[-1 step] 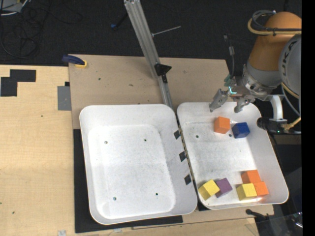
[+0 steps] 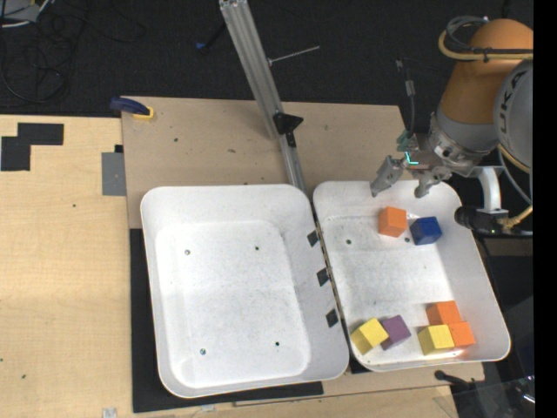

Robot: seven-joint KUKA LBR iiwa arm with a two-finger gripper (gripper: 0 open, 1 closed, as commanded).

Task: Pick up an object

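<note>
The arm [image 2: 487, 77] enters from the upper right of the frame, its orange band at the top right corner and grey wrist below it. The gripper [image 2: 406, 181] hangs over the far edge of the right bin [image 2: 474, 268], its two fingers [image 2: 384, 178] spread apart and nothing between them; it is released.

Just below the gripper, in the upper part of the right bin, an orange cube [image 2: 393, 222] sits beside a blue cube [image 2: 426, 231]; the two are nearly touching, the blue one to the right. Neither touches the fingers.

At the lower end of the same bin lies a cluster of blocks: a yellow cube [image 2: 370, 333] touching a purple cube [image 2: 396, 329] at lower centre, and further right another yellow cube [image 2: 436, 339] pressed against two orange cubes [image 2: 452, 320] near the bin's lower right corner.

The left bin [image 2: 165, 225] fills the centre of the frame, side by side with the right one, three black clips [image 2: 320, 275] along their shared edge.

A metal rail [image 2: 259, 77] slants from top centre down to the gap between the bins. A blue and yellow clamp [image 2: 130, 107] sits at the bench's upper left corner.
</note>
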